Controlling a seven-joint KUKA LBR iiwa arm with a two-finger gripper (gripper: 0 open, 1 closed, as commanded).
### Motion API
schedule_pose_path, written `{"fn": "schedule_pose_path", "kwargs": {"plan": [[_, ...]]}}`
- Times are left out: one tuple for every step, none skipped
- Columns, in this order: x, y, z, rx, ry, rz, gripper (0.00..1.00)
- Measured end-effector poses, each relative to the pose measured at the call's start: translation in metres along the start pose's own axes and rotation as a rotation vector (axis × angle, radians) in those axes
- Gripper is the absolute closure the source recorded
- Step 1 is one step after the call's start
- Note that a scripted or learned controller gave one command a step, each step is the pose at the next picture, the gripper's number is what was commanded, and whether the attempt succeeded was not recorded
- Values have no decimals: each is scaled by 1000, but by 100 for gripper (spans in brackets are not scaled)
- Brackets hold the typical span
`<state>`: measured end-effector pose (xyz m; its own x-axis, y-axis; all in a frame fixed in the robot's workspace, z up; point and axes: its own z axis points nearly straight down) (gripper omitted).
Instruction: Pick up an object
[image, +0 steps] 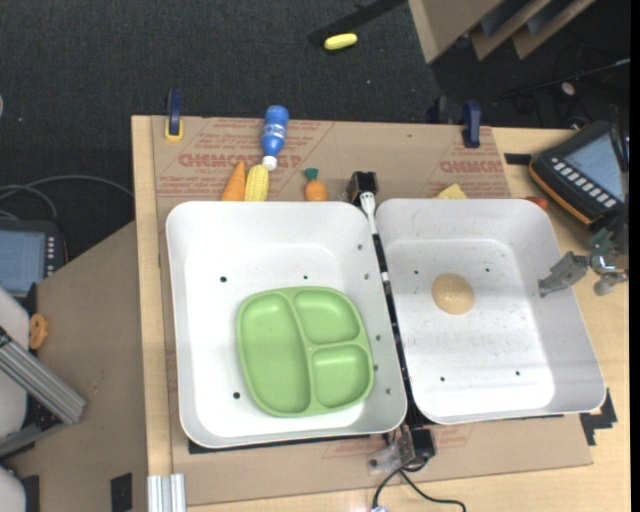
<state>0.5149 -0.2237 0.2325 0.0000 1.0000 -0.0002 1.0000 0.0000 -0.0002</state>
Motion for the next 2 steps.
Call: {"fn": "schedule_pose_path", "kwargs": {"plan": [[76,18,104,9,7,-8,0],[119,66,151,-3,0,-6,0]]}}
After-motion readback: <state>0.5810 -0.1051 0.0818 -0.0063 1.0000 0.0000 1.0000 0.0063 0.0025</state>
